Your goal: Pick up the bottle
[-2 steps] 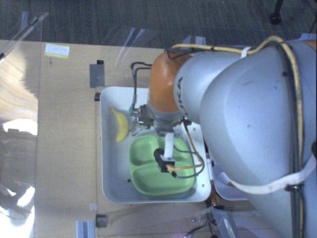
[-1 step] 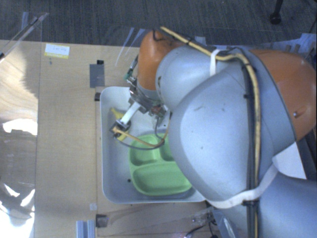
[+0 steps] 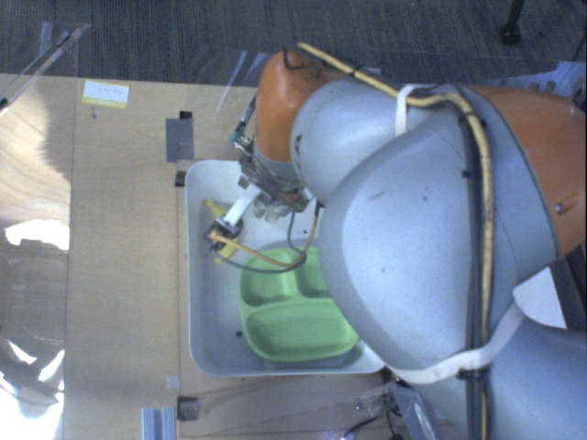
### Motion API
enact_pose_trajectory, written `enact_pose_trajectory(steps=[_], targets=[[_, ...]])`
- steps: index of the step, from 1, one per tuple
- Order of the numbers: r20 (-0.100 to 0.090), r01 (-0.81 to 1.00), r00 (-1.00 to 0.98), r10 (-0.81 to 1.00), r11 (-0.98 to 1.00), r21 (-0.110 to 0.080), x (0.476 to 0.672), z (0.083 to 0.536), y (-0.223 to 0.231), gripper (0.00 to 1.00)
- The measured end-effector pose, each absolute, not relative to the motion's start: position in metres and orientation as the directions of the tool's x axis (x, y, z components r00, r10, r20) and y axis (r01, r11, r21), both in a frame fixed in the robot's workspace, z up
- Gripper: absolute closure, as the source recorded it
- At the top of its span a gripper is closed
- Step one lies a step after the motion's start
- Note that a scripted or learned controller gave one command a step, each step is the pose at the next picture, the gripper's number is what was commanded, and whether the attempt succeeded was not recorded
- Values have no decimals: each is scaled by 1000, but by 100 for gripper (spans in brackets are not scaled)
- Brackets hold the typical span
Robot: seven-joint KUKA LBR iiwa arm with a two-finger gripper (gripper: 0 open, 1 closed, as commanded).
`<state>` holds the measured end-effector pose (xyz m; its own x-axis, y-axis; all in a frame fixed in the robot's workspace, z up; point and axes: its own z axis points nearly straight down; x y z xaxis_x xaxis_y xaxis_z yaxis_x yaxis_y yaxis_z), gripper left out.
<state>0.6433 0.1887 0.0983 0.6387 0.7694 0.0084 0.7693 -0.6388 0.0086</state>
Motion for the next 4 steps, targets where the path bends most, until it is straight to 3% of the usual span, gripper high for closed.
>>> enact_pose_trajectory(steps=[1, 2, 3, 4], targets=[[7, 765, 644, 765, -644, 5, 656, 204, 232, 100], [6, 801, 599, 801, -599, 5, 616, 266, 134, 100], [3, 795, 606, 795, -606, 1, 608, 234, 207, 100], [7, 962, 274, 962, -275, 6, 600, 89, 233, 100]])
